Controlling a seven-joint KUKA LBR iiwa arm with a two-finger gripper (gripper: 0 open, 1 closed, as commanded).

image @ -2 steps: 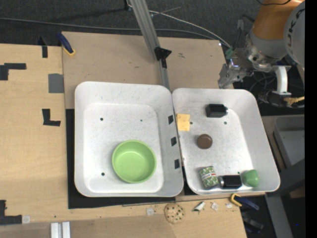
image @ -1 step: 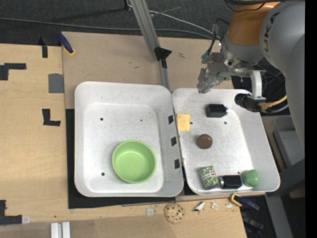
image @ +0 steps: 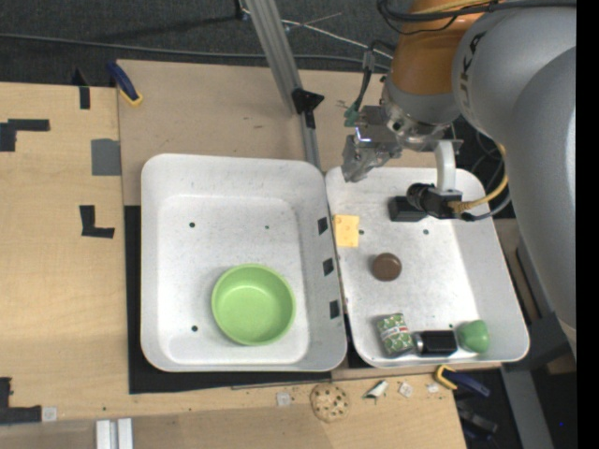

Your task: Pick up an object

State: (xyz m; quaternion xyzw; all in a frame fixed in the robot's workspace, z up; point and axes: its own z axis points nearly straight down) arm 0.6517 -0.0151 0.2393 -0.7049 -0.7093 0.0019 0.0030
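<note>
**Gripper over the far corner, six things down in the bins**

Here we are above the bench (image: 56, 344), two white bins side by side, and the arm reaches in from the right. The gripper (image: 359, 165) hangs over the far left corner of the right bin (image: 440, 279), just by the rim where the two bins meet. Released or clenched? From this angle I cannot tell. Nothing shows in its grasp.

Count the right bin: five loose things. One yellow square (image: 346, 230) lies flat near the left wall, the closest piece to the gripper and on its near side. One brown disc (image: 386, 267) sits a little nearer the front, apart from the square. Along the front wall come three in a row: one green-and-white packet (image: 394, 334), one black block (image: 436, 343) just beside it, and one green ball (image: 474, 336) touching the block's right end, in the front right corner.

Over to the left bin (image: 154, 251): one thing, a green bowl (image: 253, 304), upright, mouth up, towards the front.

Three small black tabs (image: 328, 267) run down the left bin's right wall.

Outside the bins, on the bench in front, lies one round speckled cookie (image: 327, 402), with a few pale scraps (image: 376, 391) just to its right.
</note>
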